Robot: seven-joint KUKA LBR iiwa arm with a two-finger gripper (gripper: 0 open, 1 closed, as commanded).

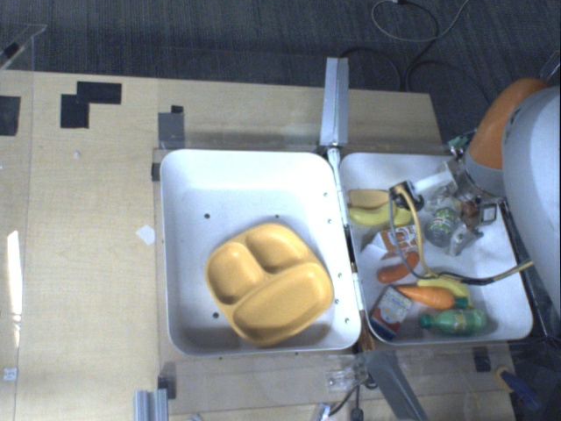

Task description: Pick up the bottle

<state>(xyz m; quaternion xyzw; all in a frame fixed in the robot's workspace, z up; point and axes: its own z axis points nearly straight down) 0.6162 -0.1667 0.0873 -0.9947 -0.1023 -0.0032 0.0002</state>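
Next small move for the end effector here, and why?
Probably shift toward the view's bottom: the end effector sits over the right bin's upper part, while the green bottle lies on its side near the lower rim, below the carrot.

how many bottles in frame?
1 clearly: a green bottle lying on its side at the near edge of the right bin, just below the carrot. Clutter under the gripper could hide another; can't tell.
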